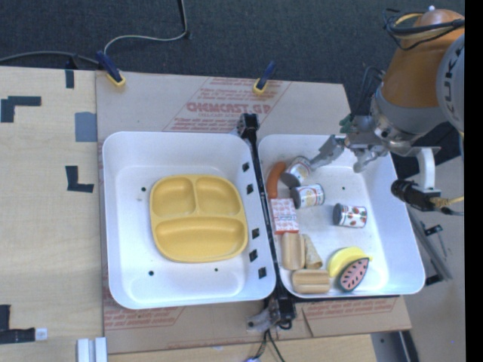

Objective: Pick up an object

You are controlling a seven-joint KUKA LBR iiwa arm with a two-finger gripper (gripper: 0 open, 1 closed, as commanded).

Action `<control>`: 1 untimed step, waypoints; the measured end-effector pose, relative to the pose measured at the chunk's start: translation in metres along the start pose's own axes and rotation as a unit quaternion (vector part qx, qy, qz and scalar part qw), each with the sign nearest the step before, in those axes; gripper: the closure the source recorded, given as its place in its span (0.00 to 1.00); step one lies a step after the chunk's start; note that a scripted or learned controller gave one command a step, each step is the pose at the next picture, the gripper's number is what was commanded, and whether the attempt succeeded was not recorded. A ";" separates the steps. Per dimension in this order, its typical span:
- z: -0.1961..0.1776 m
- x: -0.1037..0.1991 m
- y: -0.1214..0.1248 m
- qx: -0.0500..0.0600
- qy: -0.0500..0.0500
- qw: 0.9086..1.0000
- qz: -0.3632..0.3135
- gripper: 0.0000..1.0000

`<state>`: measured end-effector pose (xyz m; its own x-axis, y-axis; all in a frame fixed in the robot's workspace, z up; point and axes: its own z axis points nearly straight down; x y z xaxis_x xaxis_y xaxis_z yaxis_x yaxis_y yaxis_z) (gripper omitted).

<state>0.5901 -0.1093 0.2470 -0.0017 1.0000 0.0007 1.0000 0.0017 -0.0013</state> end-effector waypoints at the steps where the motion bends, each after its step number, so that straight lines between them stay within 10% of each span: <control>1: 0.137 0.001 0.065 0.002 0.000 1.000 0.000 0.00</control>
<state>0.6554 -0.1083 0.1097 -0.0013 1.0000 0.0008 1.0000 0.0014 -0.0059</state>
